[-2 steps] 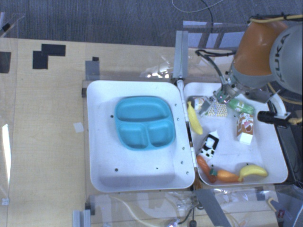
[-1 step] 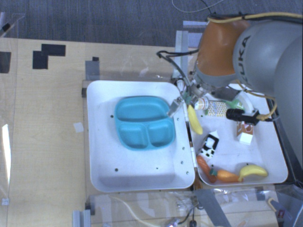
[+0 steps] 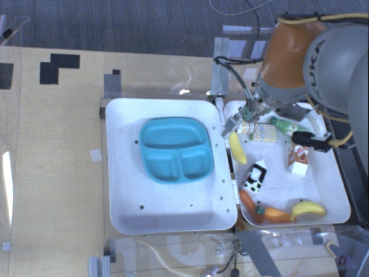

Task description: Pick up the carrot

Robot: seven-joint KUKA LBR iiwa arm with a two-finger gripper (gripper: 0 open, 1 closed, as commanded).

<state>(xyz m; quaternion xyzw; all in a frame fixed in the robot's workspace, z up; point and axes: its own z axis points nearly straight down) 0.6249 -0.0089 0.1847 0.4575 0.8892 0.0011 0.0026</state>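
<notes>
Here, carrot (image 3: 275, 214) lies in rt bin (image 3: 340, 203); blue tray (image 3: 175, 149) in left bin (image 3: 124, 212).

I see smooth glossy white plastic bins (image 3: 124, 212), a matt blue plastic tray (image 3: 174, 149), and a pale wood-look bench (image 3: 52, 172) at left.

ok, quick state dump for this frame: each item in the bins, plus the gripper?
carrot: lying flat at the right bin's near edge, not gripped
blue tray: upright in the left bin, compartments bare
banana: lying by the right bin's left wall
second banana: lying beside the carrot's tip
carton: lying on its side
gripper: low over the right bin's far left corner, away from the carrot
</notes>
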